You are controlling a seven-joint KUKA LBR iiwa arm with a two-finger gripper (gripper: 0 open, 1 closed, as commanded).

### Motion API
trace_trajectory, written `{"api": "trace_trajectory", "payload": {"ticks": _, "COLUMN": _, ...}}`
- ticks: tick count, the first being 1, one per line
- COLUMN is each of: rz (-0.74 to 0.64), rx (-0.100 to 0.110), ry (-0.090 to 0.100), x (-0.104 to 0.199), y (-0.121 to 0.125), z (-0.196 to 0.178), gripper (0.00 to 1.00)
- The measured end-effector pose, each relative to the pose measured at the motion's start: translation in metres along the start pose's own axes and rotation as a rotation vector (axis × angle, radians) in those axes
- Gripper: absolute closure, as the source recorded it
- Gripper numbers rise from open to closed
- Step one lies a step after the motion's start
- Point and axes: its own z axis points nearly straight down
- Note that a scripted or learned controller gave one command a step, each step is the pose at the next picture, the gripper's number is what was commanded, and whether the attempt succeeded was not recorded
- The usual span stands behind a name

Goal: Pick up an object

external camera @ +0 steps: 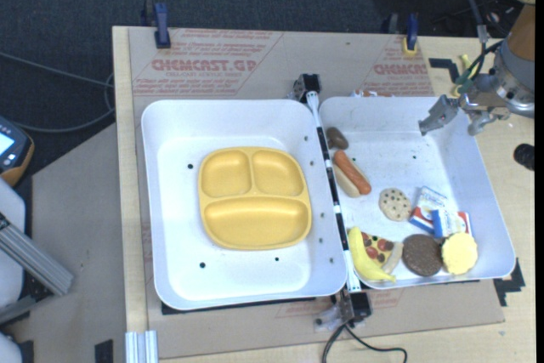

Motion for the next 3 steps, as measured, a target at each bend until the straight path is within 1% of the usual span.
{"api": "trace_trajectory", "payload": {"ticks": 1, "rz": 0.002, "rx": -0.004, "ry": -0.005, "x": 0.022, "y": -0.099, "z": 0.146, "gripper": 0.0}}
{"api": "trace_trajectory", "payload": {"ticks": 2, "rz": -0.002, "rx": -0.014, "ry": -0.009, "x": 0.075, "y": -0.046, "z": 0.138, "gripper": 0.0}}
{"api": "trace_trajectory", "payload": {"ticks": 3, "rz": -0.001, "rx": -0.008, "ry": -0.002, "x": 0.053, "y": -0.013, "z": 0.139, "gripper": 0.0}}
